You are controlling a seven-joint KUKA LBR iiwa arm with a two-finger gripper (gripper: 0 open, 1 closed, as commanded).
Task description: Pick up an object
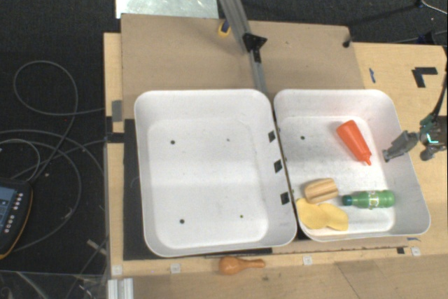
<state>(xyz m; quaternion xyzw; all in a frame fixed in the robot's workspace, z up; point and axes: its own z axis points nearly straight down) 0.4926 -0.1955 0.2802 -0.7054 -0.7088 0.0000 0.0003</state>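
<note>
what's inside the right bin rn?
Right bin holds four things: an orange bottle, a green bottle, a tan bread roll and a yellow piece partly under the roll, that part hidden.

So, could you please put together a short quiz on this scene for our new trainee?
1. True or false: the orange cone lies in the left bin.
2. Which thing lies nearest the green bottle? A) the bread roll B) the orange cone C) the brown pear-shaped thing on the bench in front of the bins
3. Fill in: the gripper sits at the ____ edge of the right bin.

Key
1. False: it lies in the right bin.
2. A: the roll lies just to the bottle's left, above the yellow piece.
3. Right.
</note>
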